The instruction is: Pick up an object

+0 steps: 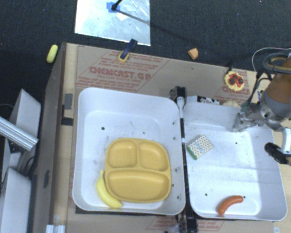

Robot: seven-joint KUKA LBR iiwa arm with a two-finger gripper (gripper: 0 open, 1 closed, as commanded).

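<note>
Bench: cardboard top [119, 68], two white bins.
Left bin [91, 107]: yellow divided plate [138, 170], banana [106, 192].
Right bin [269, 198]: sponge [200, 146], hot dog [229, 204].
My gripper [243, 121]: at right bin's far edge; my grip I cannot tell.

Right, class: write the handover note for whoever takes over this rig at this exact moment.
Gripper: at the far right corner of the right bin, low over the floor; nothing seen between its fingers.
Right bin: patterned sponge near the divider, orange sausage near the front edge.
Left bin: yellow divided plate, banana against its front left edge.
Done: nothing picked up yet.
Left: choose an object, close on it, lift. The sponge looks nearest.
</note>
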